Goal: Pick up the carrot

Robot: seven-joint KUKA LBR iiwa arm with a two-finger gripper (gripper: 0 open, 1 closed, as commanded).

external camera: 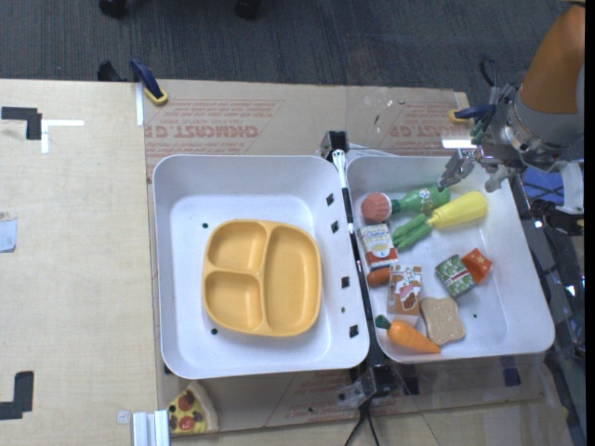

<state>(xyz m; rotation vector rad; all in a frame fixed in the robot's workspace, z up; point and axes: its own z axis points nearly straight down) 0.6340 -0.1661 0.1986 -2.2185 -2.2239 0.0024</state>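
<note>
The carrot (409, 336), orange with a small green top, lies at the front edge of the right bin (525, 286), between a brown carton and a bread slice. My gripper (472, 174) hangs over the bin's far right corner, just above the yellow corn (457, 212) and well away from the carrot. Its fingers (454, 169) are open with nothing between them.
The right bin also holds a green vegetable (416, 199), a red ball (376, 207), a small carton (376, 242), a brown carton (405, 291), a bread slice (442, 321) and a green box (459, 274). A yellow divided plate (263, 277) sits in the left bin (177, 249).
</note>
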